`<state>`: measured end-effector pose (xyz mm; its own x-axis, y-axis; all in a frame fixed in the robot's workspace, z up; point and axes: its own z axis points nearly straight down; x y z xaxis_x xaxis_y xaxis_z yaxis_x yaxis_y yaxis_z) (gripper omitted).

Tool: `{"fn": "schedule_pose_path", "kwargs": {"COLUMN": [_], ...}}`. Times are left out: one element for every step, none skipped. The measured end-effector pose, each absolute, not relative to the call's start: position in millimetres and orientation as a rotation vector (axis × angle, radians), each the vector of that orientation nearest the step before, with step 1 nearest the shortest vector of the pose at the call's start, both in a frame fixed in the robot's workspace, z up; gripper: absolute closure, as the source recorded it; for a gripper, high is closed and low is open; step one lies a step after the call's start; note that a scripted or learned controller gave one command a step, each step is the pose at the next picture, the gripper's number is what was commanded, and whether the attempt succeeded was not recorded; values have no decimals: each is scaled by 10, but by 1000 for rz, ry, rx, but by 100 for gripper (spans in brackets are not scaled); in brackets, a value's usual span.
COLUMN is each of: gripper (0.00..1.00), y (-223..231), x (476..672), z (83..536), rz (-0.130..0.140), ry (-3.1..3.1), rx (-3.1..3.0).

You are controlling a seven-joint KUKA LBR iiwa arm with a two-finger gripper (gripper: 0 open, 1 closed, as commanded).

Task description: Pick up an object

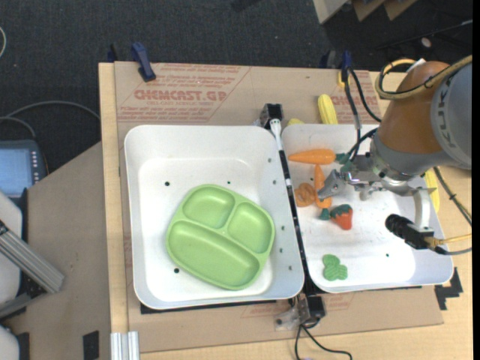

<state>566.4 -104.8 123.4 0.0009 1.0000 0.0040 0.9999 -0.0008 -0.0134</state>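
- Two bins in the camera view; the claw (330, 191) hangs low in the right bin (375, 276).
- Whether it is apart or together cannot be told.
- Just beside it lie a carrot (311, 157), a brown piece (305, 194) and a strawberry (343, 217): probably light, stiff, slick plastic, best pinched mid-body.
- Broccoli (334, 268) sits well below.
- The wrist hides part of the bin.

arm (450, 118) cut off at right

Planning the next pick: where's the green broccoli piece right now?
The broccoli piece lies in the right bin, near its front edge, apart from the other toys. It sits below the red strawberry and the gripper.
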Motion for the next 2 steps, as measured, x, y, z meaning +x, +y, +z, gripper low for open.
{"fn": "schedule_pose_path", "kwargs": {"gripper": [0,0], "y": [-991,-919], "x": [5511,6073], "z": [817,850], "rz": [5,-5], "ry": [-2216,-2228], "rx": [-2217,-2221]}}
